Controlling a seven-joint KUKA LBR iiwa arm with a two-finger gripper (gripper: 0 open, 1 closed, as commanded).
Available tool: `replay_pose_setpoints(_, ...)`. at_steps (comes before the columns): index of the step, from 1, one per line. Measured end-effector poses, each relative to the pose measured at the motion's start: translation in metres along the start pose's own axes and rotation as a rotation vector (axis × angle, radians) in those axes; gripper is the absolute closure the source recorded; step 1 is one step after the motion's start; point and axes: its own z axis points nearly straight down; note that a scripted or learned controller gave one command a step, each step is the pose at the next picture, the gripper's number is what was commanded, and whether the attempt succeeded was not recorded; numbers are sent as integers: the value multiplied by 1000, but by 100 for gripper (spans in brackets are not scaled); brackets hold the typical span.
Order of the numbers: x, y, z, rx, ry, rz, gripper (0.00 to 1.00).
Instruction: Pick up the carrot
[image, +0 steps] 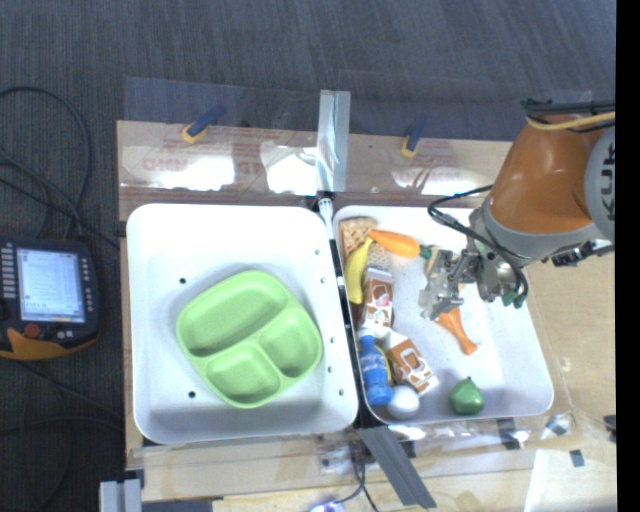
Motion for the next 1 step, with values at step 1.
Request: replay_pose_setpoints(1, 16, -34, -123, 1, 1, -253, 100)
